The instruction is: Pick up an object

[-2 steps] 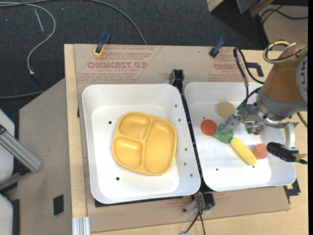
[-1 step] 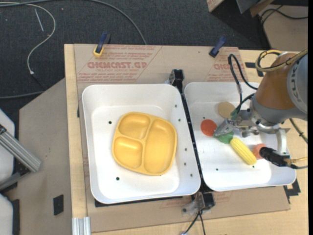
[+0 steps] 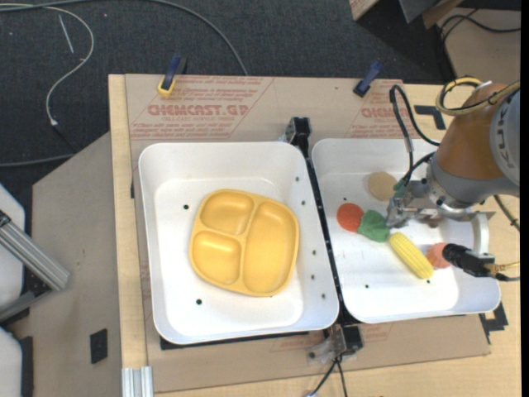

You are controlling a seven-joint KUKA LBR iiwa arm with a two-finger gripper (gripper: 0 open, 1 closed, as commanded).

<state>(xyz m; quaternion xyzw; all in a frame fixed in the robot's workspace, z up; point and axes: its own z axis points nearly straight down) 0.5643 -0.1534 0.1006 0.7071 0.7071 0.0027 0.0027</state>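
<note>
In the right bin [image 3: 388, 300] lie several small toy foods: a red-orange round piece [image 3: 350, 216], a green piece [image 3: 374, 227], a yellow corn cob [image 3: 411, 254], a tan disc [image 3: 381, 185] and a reddish piece [image 3: 439, 255] beside the corn. My gripper [image 3: 402, 212] hangs low over the bin, just right of the green piece and above the corn cob. Its fingers are dark and small here, and the wrist body covers much of them. Nothing is visibly held between them.
The left bin [image 3: 165, 222] holds a yellow divided plate [image 3: 245, 241]. A black clamp [image 3: 298, 129] sits between the bins at the back. Cables [image 3: 405, 126] run from the arm across the right bin's back rim. Blue clips [image 3: 172, 73] pin the cardboard base.
</note>
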